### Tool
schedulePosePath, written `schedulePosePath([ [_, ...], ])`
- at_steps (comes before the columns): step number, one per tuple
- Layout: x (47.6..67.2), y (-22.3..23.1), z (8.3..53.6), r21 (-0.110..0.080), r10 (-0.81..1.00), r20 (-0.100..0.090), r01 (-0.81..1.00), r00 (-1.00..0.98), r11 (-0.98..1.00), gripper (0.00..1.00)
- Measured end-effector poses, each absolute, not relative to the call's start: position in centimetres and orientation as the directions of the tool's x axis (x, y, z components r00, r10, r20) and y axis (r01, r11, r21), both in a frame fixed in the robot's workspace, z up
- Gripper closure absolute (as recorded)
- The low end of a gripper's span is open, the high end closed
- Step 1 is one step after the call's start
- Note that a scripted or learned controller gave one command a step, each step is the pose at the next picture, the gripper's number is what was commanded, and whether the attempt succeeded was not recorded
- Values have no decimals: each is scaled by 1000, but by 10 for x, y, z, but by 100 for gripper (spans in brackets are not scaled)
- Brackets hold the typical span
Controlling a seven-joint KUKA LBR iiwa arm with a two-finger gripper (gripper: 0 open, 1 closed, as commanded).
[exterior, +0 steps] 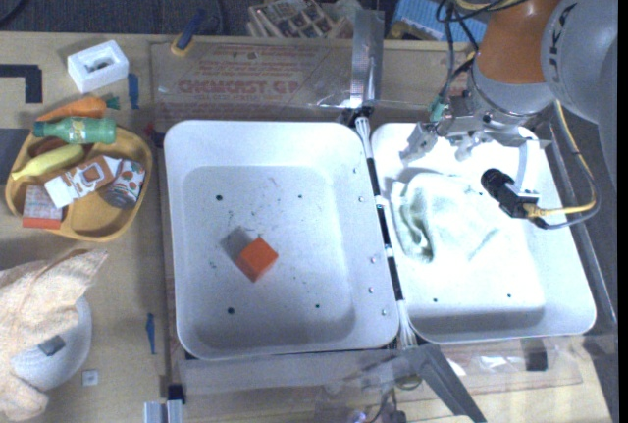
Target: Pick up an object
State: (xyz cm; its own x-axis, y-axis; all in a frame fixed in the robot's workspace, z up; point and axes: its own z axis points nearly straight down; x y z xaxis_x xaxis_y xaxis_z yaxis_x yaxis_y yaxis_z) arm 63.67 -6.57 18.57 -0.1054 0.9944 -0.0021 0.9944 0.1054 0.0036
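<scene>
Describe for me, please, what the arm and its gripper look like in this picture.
The arm is grey and rounded, with a broad orange band above the wrist and dark lettering on its grey shell. Black and yellow cables loop over the band. The gripper is a pale metal assembly with slim light fingers. A small black cylindrical part hangs beside it, and a yellow cable runs from that.

An orange block (258,258) lies in the left bin; a pale green cloth (420,220) lies crumpled in the right bin.
</scene>
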Motion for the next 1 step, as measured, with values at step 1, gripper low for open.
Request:
schedulePosePath([
  [1, 648, -66, 185, 4, 989, -3, 989, -145, 145, 0],
])
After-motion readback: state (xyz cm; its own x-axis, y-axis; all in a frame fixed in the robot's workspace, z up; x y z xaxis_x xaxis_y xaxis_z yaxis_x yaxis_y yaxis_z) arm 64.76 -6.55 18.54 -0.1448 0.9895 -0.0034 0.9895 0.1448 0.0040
